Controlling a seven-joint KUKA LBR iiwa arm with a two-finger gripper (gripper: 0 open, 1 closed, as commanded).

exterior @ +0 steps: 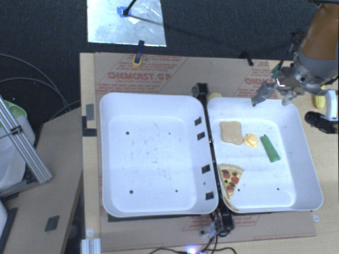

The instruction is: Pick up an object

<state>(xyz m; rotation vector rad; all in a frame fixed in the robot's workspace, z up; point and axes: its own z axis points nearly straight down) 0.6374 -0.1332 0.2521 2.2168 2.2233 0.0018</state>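
The right bin holds a tan bread slice, a small yellow piece, a green stick and a pizza slice near its front left corner. My gripper hangs above the bin's far edge, up and to the right of the bread slice. Its two fingers are spread apart with nothing between them.
The left bin lies beside the right one, joined by a black hinge strip. Both rest on a cardboard sheet. A yellow object sits just behind the bins' join. A metal frame stands at far left.
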